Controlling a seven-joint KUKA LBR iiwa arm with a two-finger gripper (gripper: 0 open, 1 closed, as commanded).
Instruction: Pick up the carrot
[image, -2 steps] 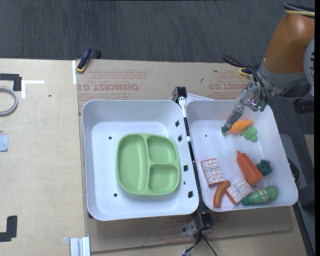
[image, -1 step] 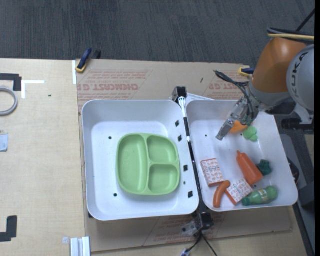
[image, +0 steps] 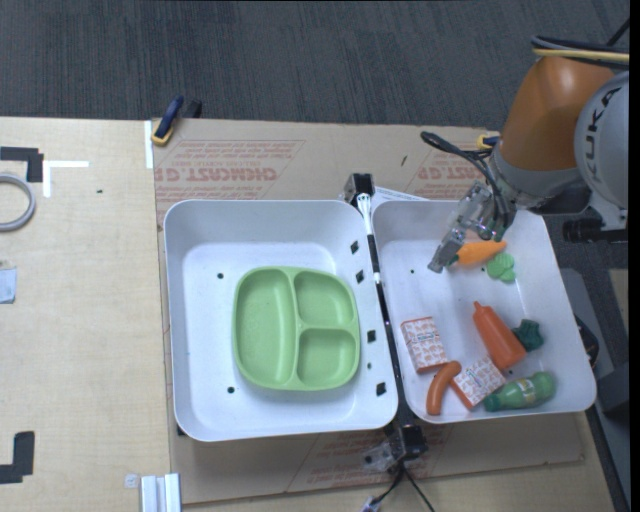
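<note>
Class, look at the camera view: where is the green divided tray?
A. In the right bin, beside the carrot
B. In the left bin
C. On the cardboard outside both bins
B: the green divided tray lies alone in the left bin.

My claw (image: 462, 243) sits over the right bin's (image: 560, 275) far end, where bare floor lies to my left. The near end is crowded: bottle (image: 498, 336), sausage (image: 440, 387), two cartons (image: 424, 343). The left bin (image: 190, 300) has open margins around its green tray (image: 297, 328).
</note>
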